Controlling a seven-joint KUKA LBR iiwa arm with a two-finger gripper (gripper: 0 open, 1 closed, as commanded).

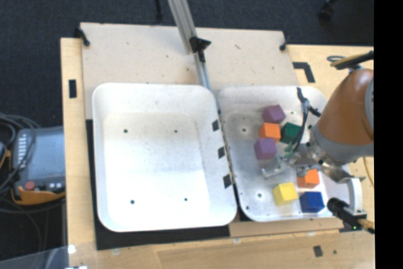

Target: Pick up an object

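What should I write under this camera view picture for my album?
Robot arm reaching into the right bin of colourful blocks.

The arm (346, 116) hides part of the right bin (242, 135) and the green block (291, 132); the fingertips blur together.

You are looking at a wooden tabletop (72, 135) carrying a pale board (157, 57), with two shallow white bins lying side by side, the left bin (104, 135) touching the right bin (242, 198).
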